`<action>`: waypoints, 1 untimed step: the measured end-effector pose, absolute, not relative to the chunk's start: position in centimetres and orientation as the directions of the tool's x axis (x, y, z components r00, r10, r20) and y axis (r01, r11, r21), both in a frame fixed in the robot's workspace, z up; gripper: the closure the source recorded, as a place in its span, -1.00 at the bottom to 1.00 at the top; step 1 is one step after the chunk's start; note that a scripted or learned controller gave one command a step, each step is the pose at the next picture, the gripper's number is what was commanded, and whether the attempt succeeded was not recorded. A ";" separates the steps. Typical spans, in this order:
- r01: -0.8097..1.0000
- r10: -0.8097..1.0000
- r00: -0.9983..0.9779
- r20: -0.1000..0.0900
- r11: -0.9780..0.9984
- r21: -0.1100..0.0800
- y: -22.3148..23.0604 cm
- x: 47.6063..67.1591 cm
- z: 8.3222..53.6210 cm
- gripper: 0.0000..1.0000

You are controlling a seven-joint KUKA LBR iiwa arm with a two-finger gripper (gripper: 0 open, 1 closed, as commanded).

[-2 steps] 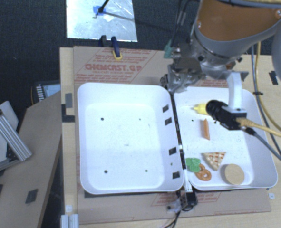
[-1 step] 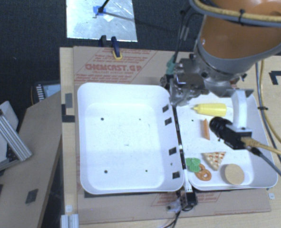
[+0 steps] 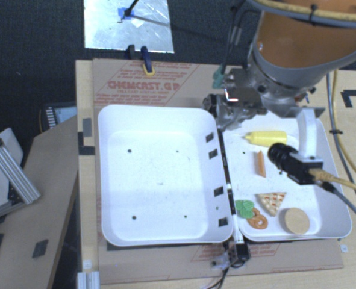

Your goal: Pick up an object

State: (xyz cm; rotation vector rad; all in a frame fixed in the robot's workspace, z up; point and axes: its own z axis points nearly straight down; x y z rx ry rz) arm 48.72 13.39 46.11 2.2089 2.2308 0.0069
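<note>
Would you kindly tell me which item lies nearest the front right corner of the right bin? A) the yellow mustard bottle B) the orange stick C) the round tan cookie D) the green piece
C: the round tan cookie sits by that corner of the right bin, beyond the pizza slice.

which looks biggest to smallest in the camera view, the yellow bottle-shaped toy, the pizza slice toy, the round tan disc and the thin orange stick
1. Yellow bottle-shaped toy, the longest, though the arm may cover part of it.
2. Round tan disc and triangular pizza slice toy: too alike in area to rank.
3. Thin orange stick, smallest by area.
</note>
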 end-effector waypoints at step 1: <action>1.000 1.000 -0.015 0.002 0.015 0.007 13.4 48.8 47.2 1.00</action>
